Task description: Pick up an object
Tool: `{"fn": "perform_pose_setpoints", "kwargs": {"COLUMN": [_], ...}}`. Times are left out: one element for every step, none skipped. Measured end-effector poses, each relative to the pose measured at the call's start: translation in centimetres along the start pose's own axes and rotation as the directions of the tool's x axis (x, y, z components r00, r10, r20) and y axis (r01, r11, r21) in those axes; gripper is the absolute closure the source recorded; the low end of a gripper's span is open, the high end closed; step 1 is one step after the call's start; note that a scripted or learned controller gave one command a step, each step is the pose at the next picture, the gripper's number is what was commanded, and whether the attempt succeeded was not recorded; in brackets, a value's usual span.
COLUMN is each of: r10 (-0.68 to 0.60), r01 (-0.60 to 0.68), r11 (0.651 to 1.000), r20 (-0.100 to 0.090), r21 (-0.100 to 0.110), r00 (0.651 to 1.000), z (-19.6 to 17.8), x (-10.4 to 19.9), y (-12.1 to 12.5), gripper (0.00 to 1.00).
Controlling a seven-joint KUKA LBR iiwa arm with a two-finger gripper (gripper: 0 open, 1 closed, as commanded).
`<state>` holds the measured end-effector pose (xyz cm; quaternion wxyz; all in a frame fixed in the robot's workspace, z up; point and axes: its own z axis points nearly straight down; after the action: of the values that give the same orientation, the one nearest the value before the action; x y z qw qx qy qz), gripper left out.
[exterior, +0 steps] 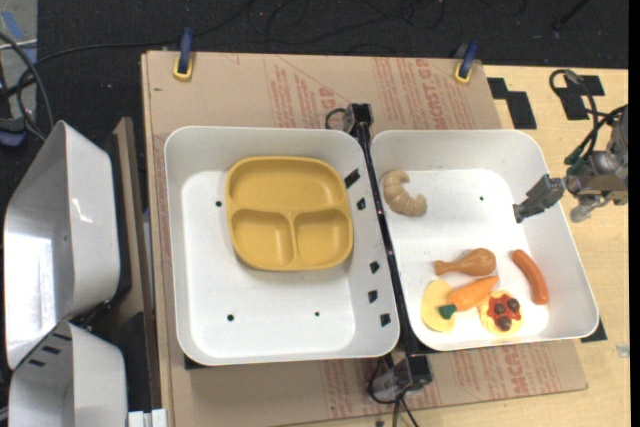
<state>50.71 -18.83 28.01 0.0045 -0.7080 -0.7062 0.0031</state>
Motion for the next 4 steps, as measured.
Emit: {"fn": "perform_pose_setpoints", "kwargs": {"r10": [-0.003,-0.002,-0.001,0.000], "r01": [0.003,0.002,0.001,0.000], "r11": [1.000,1.000,1.000,1.000], "r20": [0.003,0.001,0.001,0.000], "r21": [-0.010,-0.007,-0.006,-0.005], "r00": [1.000,1.000,1.000,1.000], "z": [-0.6,3.8,9.5,15.7], "x": [0.1,0.2,0.2,0.0], "y": [0.2,0.6,1.6,0.9], "gripper": [0.00,0.00,0.00,0.00]}}
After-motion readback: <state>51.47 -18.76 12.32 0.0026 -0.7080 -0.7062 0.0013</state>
